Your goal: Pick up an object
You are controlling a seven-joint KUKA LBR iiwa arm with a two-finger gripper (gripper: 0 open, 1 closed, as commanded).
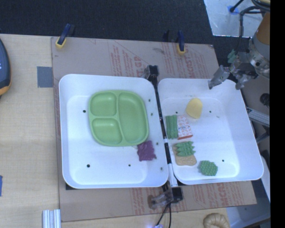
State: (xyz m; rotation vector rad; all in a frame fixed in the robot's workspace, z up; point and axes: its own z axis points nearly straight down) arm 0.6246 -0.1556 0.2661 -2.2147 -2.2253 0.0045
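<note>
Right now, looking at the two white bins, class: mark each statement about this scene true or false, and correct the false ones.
1. The green divided plate lies in the left bin. True.
2. The yellow object lies in the left bin. False: it lies in the right bin.
3. The purple object lies beside the plate's near right corner. True.
4. The hand holds the yellow object. False: the hand hangs over the right bin's far edge, apart from it.

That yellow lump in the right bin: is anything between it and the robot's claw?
Nothing visible. The end effector hovers over the right bin's far corner, and bare white floor separates it from the yellow lump.
</note>
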